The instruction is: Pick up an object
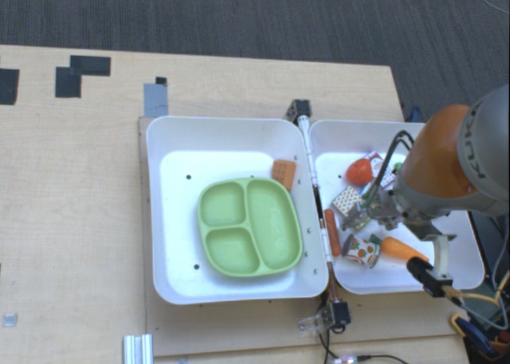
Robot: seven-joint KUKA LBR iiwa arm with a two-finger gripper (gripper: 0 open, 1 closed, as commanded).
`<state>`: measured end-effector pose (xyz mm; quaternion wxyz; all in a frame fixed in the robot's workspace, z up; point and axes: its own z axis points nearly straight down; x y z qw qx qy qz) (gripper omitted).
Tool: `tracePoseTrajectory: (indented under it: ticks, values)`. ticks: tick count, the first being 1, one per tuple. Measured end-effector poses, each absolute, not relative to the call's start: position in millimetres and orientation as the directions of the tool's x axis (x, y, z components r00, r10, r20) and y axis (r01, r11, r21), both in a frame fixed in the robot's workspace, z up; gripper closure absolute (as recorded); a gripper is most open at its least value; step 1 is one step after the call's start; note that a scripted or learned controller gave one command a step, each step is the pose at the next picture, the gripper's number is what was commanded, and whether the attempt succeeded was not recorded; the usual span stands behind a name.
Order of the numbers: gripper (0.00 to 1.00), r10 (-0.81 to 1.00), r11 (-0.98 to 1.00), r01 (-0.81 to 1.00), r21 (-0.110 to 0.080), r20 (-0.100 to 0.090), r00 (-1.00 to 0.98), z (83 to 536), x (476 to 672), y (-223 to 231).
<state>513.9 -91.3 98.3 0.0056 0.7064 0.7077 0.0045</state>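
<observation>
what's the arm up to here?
The grey arm with the orange band reaches into the right white bin, its gripper low among small toys: a red round piece, an orange carrot-shaped piece. Nothing visibly grasped. The left white bin holds a green three-compartment plate and an orange block.

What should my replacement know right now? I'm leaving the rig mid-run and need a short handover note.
Tool: low over the right bin, among the items; whether it is open or shut cannot be made out, and nothing is seen held.
Right bin: red tomato-like item, checkered block, carrot, small patterned box, and a reddish stick along the left wall.
Left bin: green divided plate, orange block by its upper right edge.
Done: no pick confirmed.
Left: grasp one object and lift it.
</observation>
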Motion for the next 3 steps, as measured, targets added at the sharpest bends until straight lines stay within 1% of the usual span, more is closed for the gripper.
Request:
tracePoseTrajectory:
  ticks: [1, 2, 3]
  values:
    - [1.00, 1.000, 0.003, 1.000, 0.017, -0.001, -0.003, 108.8, 515.1, -90.5]
    - [0.00, 1.000, 0.003, 1.000, 0.017, -0.001, -0.003, 108.7, 515.0, -90.5]
    - [0.00, 1.000, -0.002, 1.000, 0.014, -0.004, 0.002, 88.5, 493.2, -87.2]
